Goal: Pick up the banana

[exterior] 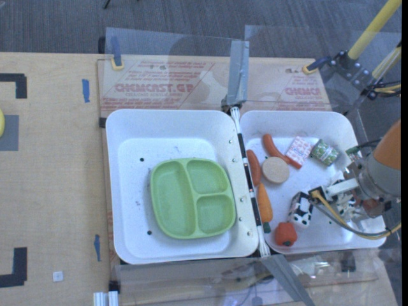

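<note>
Over in the right bin [299,115], cannot make out the banana for certain among the clutter, so no telling its look or its spot. Toward that bin's near right wall, see the gripper [347,199], low over the floor; cannot tell whether open or closed.

Crowded along the bin's left wall: two sausages [277,148], a tan disc [276,169] between them, a carrot [264,203] and, by the near rim, a tomato [286,233]. Just left of the gripper, a black-and-white toy [301,210]. Nearer the far wall, a pink packet [298,150] and a green bag [325,152], close together.

Bare floor between disc, bag and gripper.

Next door in the left bin [166,113], a green plate [191,199], with bare floor on its left and far sides.
</note>
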`<state>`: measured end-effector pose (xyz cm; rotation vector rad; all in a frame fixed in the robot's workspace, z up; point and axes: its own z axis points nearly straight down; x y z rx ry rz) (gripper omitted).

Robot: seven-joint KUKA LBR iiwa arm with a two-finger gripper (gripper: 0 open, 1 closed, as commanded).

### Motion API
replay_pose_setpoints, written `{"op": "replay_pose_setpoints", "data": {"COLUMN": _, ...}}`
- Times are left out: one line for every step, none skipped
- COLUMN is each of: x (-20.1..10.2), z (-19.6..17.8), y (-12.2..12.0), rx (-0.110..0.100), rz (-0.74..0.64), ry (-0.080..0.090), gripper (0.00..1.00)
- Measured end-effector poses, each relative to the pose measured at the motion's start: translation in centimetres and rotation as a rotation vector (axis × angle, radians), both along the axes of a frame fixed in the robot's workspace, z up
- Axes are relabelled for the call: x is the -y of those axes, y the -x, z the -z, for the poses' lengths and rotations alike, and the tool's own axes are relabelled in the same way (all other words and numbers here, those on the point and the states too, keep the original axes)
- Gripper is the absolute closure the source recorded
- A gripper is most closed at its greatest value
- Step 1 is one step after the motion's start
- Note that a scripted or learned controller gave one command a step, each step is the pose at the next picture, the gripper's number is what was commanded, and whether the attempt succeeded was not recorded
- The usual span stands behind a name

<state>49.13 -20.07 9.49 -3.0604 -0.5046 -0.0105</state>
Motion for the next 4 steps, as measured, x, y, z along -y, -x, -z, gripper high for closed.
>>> {"op": "replay_pose_setpoints", "data": {"x": -2.4, "z": -5.2, "y": -10.1, "rx": -0.007, "rz": 0.099, "ry": 0.039, "gripper": 1.00}}
{"op": "replay_pose_setpoints", "data": {"x": -8.9, "z": 1.0, "y": -10.5, "rx": -0.003, "rz": 0.071, "ry": 0.039, "gripper": 1.00}}
{"op": "replay_pose_setpoints", "data": {"x": -8.9, "z": 1.0, "y": -10.5, "rx": -0.004, "rz": 0.072, "ry": 0.039, "gripper": 0.00}}
{"op": "replay_pose_setpoints", "data": {"x": -3.3, "z": 1.1, "y": -13.3, "rx": -0.006, "rz": 0.050, "ry": 0.031, "gripper": 0.00}}
